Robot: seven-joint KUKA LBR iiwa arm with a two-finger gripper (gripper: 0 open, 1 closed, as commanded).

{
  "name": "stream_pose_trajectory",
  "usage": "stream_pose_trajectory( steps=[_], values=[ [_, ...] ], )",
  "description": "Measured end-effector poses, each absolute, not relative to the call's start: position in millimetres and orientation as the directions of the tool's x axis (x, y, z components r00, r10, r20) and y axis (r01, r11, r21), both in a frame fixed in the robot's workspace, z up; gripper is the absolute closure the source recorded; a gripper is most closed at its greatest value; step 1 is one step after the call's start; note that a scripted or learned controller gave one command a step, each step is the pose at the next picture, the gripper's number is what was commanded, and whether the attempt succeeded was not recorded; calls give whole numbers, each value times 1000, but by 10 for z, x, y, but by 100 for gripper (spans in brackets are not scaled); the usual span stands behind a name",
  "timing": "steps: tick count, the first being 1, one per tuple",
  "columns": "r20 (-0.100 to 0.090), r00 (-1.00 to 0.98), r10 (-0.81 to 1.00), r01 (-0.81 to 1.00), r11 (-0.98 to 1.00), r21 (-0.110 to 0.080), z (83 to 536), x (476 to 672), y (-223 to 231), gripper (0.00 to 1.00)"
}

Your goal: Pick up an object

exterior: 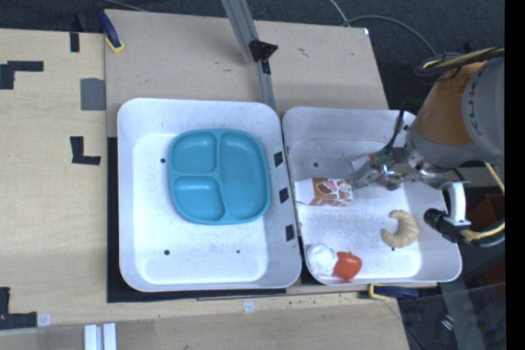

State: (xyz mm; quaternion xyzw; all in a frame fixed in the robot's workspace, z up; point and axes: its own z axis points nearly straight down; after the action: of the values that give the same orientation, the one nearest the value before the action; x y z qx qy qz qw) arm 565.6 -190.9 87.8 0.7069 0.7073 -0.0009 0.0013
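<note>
- Bench (49, 176) of pale wood carries two shallow white bins side by side, touching along their inner edges.
- Left bin (139, 258): a blue plate (220, 176) with three compartments lies flat, a little above the bin's middle. Nothing sits on the plate.
- Right bin (328, 127): four loose things, all in the lower half.
- A small packet (331, 192), white with reddish-brown print, lies flat near the bin's left wall, about mid-height.
- A croissant (401, 229), tan and curved, lies toward the right side, well apart from the packet.
- A red piece (348, 265), rounded, sits at the bin's lower edge; a white crumpled lump (322, 258) lies touching it on its left, in the lower left corner.
- Arm (459, 115) enters from the right, orange band above the wrist, grey body reaching over the right bin's right rim.
- Gripper (361, 174) points left, low over the bin floor, its tip just beside the packet's right edge, perhaps touching.
- Hand state: cannot tell whether it is spread or pressed together; the metal parts blur into one another at this angle. Nothing seen pinched in it.
- A grey metal bar (234, 0) slants down from the top to the seam between the bins.
- Thin cables (328, 4) trail over the dark floor above the bench.
</note>
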Motion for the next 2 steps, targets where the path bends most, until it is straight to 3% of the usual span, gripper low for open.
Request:
stream_pose_trajectory(
  steps=[1,2],
  values=[
    [-1,-3,1000,1000,3,-1,987,5656,-1897,100],
    [-1,-2,1000,1000,2,3,1431,5710,-1842,100]
  ],
)
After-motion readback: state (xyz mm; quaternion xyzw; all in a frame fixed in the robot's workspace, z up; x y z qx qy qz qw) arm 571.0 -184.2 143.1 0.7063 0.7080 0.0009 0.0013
